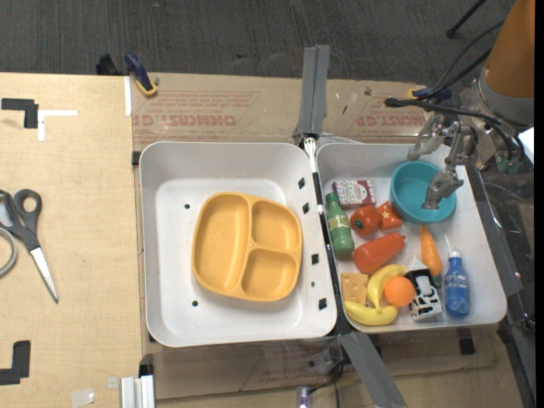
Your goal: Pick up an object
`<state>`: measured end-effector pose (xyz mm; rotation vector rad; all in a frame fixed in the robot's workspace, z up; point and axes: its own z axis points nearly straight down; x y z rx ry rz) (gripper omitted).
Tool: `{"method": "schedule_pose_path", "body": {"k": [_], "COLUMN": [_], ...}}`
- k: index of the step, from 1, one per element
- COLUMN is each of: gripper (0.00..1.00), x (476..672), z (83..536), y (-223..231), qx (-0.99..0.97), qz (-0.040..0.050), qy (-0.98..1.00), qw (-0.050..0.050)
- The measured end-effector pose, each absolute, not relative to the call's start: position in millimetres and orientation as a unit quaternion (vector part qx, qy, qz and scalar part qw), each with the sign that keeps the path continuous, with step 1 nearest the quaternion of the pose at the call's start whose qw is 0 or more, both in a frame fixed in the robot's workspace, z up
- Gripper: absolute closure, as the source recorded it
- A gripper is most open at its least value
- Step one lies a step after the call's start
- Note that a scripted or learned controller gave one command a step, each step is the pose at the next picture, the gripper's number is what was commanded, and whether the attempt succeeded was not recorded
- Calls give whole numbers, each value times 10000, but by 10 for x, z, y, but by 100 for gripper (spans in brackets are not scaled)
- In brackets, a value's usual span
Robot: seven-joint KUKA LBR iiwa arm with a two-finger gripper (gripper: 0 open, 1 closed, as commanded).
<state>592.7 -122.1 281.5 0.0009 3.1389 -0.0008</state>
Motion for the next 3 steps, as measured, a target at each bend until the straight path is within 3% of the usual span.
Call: {"method": "schedule_pose_path", "body": {"k": [1,2,3], "gripper": [0,0,0], "x": [5941,6043,5287], "z": [1671,987,928], "y": [-1567,-1676,-1689], "qx": [-98,182,-10], "qz": [-3,-18,-6], "qy": [10000,9998,10000], "qw": [11,71,20]}}
